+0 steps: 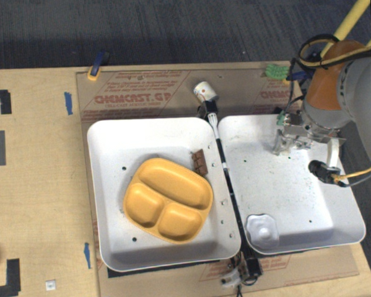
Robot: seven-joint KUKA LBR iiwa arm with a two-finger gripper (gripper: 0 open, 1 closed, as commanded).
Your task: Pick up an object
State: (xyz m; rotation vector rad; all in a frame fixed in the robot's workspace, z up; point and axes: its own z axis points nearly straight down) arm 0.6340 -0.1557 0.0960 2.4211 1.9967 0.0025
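Observation:
A yellow three-compartment plate point(168, 199) lies upside-up in the left bin point(106, 180), tilted toward the middle. A small brown block point(200, 162) rests just beyond the plate near the bin's right wall. A clear plastic lidded cup point(261, 228) sits at the near left corner of the right bin point(313, 212). My gripper point(289, 144) hangs over the far right part of the right bin, its metal fingers pointing down at bare bin floor with nothing between them.
A white and black clamp point(205, 94) sits at the far end of the seam between the bins. Blue tape marks point(68, 102) and a blue-yellow clip point(97, 66) lie on the cardboard bench. A black cable point(328, 170) loops beside the wrist.

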